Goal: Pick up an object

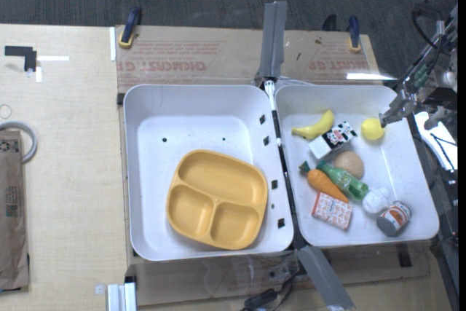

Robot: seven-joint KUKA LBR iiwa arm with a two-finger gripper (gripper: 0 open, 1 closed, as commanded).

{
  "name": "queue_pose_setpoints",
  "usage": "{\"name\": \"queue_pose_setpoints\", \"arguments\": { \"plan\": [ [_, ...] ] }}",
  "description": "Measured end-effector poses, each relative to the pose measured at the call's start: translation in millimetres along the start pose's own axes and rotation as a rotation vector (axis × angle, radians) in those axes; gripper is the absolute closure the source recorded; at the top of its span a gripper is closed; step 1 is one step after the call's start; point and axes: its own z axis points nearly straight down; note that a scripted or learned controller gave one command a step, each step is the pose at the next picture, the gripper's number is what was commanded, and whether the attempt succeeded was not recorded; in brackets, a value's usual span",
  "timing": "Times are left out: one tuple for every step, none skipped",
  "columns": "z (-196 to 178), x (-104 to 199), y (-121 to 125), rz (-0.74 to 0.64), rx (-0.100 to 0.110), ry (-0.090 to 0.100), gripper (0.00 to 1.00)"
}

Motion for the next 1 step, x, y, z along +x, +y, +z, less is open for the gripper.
{"name": "queue_pose_setpoints", "arguments": {
  "plan": [
    [-10.0, -41.7, 6.3, 0.011, -0.001, -0.001, 0.00]
  ]
}}
